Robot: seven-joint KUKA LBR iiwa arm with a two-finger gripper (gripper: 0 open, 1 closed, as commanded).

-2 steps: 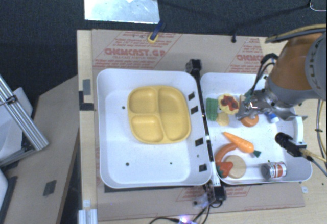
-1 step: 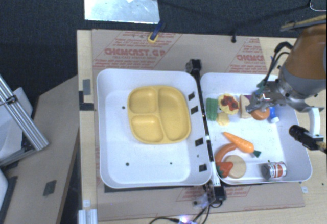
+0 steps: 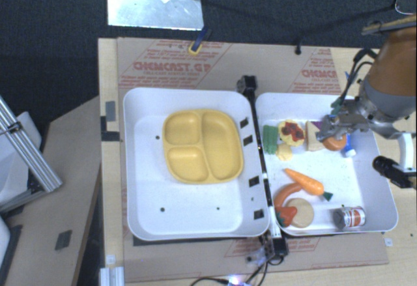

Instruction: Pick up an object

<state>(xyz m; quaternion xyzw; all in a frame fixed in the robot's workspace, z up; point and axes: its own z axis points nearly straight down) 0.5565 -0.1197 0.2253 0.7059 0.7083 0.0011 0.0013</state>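
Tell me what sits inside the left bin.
The left bin holds one yellow divided plate, lying flat with three compartments, all bare. Whatever lies beneath the plate is covered, so that cannot be told.

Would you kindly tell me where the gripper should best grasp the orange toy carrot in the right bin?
Probably across the middle of the orange toy carrot, from above. It lies flat and slantwise in the right white bin, its green top toward the lower right, with bare floor along both long sides.
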